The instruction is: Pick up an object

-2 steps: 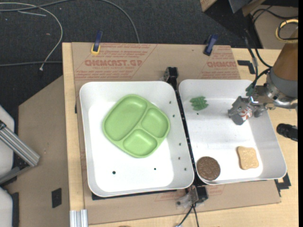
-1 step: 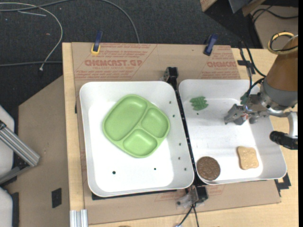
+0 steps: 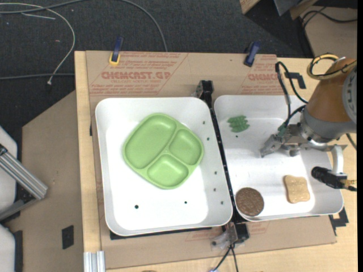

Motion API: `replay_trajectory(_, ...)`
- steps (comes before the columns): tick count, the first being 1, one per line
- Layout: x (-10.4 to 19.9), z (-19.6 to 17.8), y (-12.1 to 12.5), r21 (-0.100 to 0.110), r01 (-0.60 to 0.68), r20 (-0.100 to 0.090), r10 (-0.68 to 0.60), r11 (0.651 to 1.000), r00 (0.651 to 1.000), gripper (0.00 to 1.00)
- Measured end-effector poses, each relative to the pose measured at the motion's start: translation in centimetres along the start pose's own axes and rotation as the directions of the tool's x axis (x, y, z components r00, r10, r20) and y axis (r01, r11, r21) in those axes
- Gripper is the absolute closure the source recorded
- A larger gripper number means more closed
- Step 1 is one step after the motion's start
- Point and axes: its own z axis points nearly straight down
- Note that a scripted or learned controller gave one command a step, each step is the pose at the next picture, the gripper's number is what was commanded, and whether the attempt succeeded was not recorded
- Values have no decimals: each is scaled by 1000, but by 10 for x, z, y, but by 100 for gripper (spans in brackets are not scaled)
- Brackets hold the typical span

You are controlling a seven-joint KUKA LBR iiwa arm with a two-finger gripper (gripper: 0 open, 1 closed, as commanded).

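Observation:
My gripper (image 3: 273,144) hangs over the middle of the right bin (image 3: 261,107), open, with nothing between its fingers. A small green leafy piece (image 3: 238,123) lies up and to the left of it, apart from it. Below and to the right, near the bin's front, a tan bread-like piece (image 3: 296,188) rests on the floor. A round brown disc (image 3: 249,202) sits in the front left corner. The grey arm with its orange band (image 3: 329,103) comes in from the right.
The left bin (image 3: 113,169) holds a green divided plate (image 3: 163,150) at its middle. A black divider strip (image 3: 218,146) runs between the bins. Blue clamps (image 3: 117,49) hold the cardboard at the back. Cables (image 3: 286,89) trail by the arm.

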Motion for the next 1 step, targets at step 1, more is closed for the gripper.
replay_trajectory(1,0,-14,1,-5,0,1,0,1000,1000,100)
